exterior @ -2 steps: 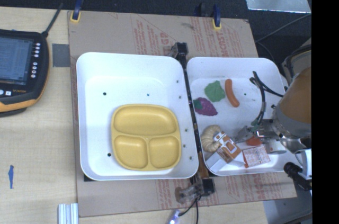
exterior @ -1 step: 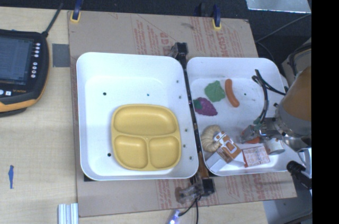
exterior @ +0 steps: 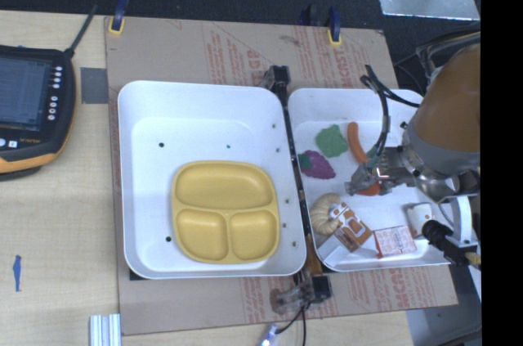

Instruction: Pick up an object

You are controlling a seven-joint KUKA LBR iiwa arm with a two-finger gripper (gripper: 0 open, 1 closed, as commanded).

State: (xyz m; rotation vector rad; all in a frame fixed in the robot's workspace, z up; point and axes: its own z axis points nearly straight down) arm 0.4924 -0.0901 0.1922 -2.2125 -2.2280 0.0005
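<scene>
The right white bin (exterior: 327, 96) holds a green lump (exterior: 331, 141), an orange carrot-like stick (exterior: 355, 140), a purple bunch (exterior: 316, 164), a tan round piece (exterior: 324, 210), a brown-and-white packet (exterior: 353, 231) and a red-and-white packet (exterior: 394, 241). My gripper (exterior: 368, 179) hangs low over the middle of this bin, just below the carrot-like stick's lower end. A small red-orange thing (exterior: 369, 190) lies right under its tip, partly hidden. The grey and orange arm covers the bin's right side.
The left bin (exterior: 204, 103) holds a yellow three-compartment tray (exterior: 225, 209). A teach pendant (exterior: 29, 107) lies on the bench at the far left. Clamps and a cable sit along the divider (exterior: 288, 140) between the bins.
</scene>
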